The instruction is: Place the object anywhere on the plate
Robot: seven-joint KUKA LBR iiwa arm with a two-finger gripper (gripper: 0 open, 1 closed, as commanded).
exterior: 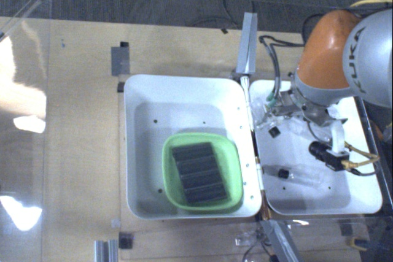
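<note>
A green plate [169, 156] with rounded corners lies in the left bin [141, 113], toward its front. A dark grey ridged block [198, 173] rests flat on the plate, slightly skewed. My gripper [274, 121] hangs over the back left part of the right bin [362, 193], mostly hidden under the grey and orange wrist. It is well apart from the plate and the block, on the other side of the wall between the bins.
A small black piece [283, 173] lies on the floor of the right bin, near something clear and hard to make out. A black plug with cables [326, 154] hangs off the arm. A grey post [247, 43] stands behind the bins.
</note>
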